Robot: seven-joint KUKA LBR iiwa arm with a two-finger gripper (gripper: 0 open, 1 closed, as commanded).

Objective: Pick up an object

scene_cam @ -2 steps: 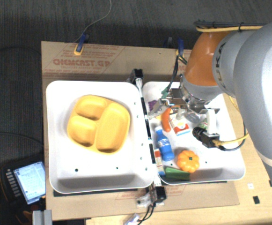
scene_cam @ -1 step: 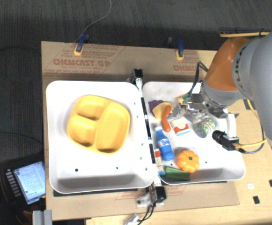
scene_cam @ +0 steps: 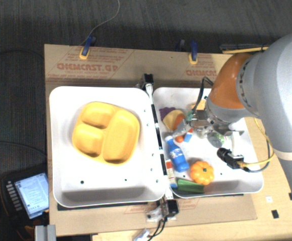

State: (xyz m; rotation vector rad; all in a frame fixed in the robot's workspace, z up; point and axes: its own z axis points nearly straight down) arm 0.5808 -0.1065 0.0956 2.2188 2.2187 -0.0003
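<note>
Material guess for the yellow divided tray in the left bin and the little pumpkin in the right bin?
Yellow divided tray: looks like moulded plastic, smooth with a soft sheen, rounded compartments, one uniform colour. Pumpkin: likely a toy, plastic or rubber; glossy orange skin with ribbed segments and a highlight on top. Hard or soft can't be told from the view.

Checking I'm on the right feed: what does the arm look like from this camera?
A bulky grey arm with a rounded orange band above the wrist. Black cables loop beside the metallic gripper assembly, which has small green and dark parts.
</note>
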